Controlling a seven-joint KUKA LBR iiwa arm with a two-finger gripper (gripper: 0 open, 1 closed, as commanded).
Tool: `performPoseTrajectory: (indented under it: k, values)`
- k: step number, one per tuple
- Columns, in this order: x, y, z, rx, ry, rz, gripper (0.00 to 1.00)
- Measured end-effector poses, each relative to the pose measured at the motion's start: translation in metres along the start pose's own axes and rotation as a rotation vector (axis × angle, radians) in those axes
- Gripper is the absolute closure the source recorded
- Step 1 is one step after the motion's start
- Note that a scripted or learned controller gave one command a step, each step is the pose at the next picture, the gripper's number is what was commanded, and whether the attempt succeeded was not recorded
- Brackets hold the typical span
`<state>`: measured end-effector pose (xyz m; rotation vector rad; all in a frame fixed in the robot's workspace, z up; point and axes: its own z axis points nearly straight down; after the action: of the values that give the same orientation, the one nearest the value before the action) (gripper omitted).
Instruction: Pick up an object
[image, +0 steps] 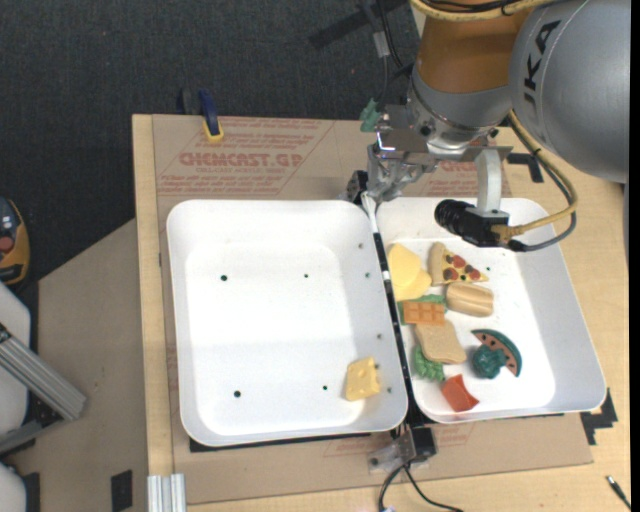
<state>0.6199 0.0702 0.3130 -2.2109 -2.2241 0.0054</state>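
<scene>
Reaching in from the upper right of the frame, the grey arm (575, 70) with its orange band (465, 45) hangs over the top edge of the two white bins. Its gripper (385, 180) sits just above the seam where the bins meet, near the upper middle of the picture; whether it is released or clenched cannot be told from this angle, and nothing is visibly held.

The left bin (200, 250) holds one item, a yellow cheese wedge (362, 379) in its lower right corner, close to the dividing wall.

The right bin (560, 300) carries a cluster of toy foods along its left half. A pale yellow rounded piece (405, 270) lies at the top of the group, just beside the seam. To its right is a pizza slice (452, 264), and below that a tan bread roll (470, 298). A small orange waffle block (423, 312) sits under the yellow piece, with a beige toast slice (440, 343) beneath it touching a green leafy item (427, 366). A watermelon slice (495, 353) lies toward the right of the group, and a red block (459, 393) rests lowest, near the bin's bottom rim.

Both bins stand on a cardboard sheet (250, 150) with red printing, a blue and yellow clamp (209, 113) at its upper left edge.
</scene>
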Motion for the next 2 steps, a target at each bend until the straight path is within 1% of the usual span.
performPoseTrajectory:
  k: [1, 2]
  values:
    - [0.055, 0.023, -0.147, -0.023, 0.001, 0.001, 1.00]
    - [0.070, 0.047, -0.046, -0.003, -0.002, 0.004, 1.00]
